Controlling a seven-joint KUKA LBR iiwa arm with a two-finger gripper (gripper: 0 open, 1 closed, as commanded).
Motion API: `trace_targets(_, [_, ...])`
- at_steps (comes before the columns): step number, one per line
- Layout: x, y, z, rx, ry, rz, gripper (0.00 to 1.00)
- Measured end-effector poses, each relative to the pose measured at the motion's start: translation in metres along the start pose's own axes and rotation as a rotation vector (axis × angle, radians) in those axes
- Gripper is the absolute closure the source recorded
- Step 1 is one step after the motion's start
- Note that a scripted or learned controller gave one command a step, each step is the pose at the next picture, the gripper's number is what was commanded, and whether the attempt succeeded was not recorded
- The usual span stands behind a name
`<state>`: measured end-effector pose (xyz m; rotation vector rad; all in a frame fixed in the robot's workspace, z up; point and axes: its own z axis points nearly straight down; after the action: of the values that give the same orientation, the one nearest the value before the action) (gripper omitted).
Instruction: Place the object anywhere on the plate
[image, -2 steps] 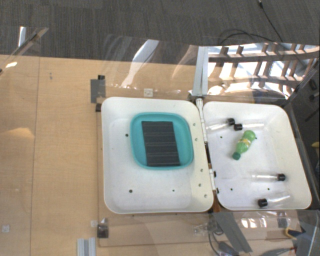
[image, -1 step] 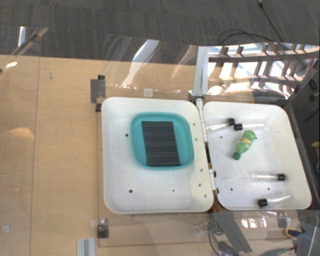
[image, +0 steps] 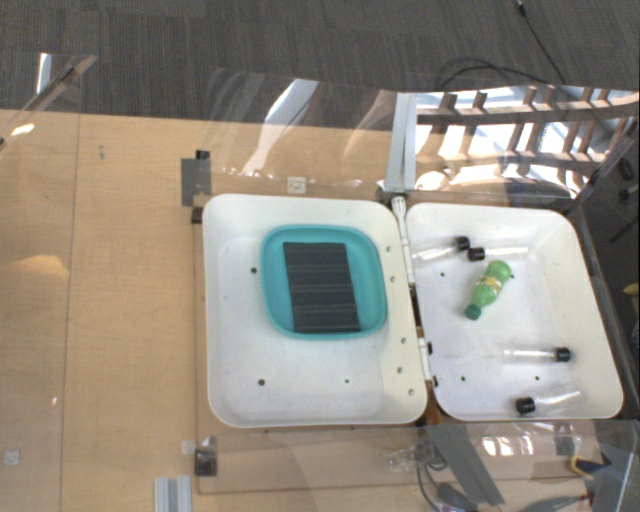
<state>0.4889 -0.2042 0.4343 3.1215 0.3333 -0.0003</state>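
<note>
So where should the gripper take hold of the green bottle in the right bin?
Probably across the body of the green bottle, at its wider upper part, coming straight down. It lies flat and slanted on the right bin floor, apart from the clear tubes, so close across its long axis.

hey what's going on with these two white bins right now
Nothing is being handled at this moment. The left bin holds a teal plate with a dark ribbed rectangle lying on it. The right bin holds a small green bottle on its side, plus several clear tubes with black caps scattered around it. The bottle and tubes are all apart from the plate, so nothing from the right bin has been placed there yet.
</note>
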Motion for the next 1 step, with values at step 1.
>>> trace_targets(1, [0.0000, 0.0000, -0.0001, 0.000, 0.000, 0.000, 0.00])
